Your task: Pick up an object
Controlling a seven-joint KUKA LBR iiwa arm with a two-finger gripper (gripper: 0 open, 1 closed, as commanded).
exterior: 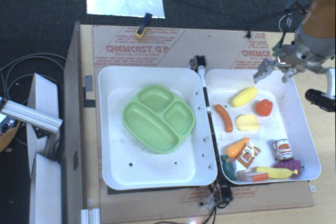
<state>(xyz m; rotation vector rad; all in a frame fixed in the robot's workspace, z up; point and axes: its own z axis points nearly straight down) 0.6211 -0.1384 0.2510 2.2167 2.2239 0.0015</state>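
Observation:
My gripper (274, 74) hangs over the far rim of the right bin (304, 113), open, with nothing between its fingers. Below it in that bin lie a yellow corn cob (244, 96), a red tomato (264, 107), an orange-red sausage (224, 118) and a pale yellow lemon-like piece (247, 122). Nearer the front are a carrot (237, 147), a small printed carton (250, 154), a small can (283, 149), a banana (273, 172) and purple grapes (292, 165). The corn cob is the closest item to the gripper, down and to its left.
The left bin (113, 134) holds a green divided plate (158, 118). A black divider bar (207, 113) runs between the two bins. Cardboard (157, 44) lies under the bins, with a yellow-and-black clip (142, 26) at its far edge.

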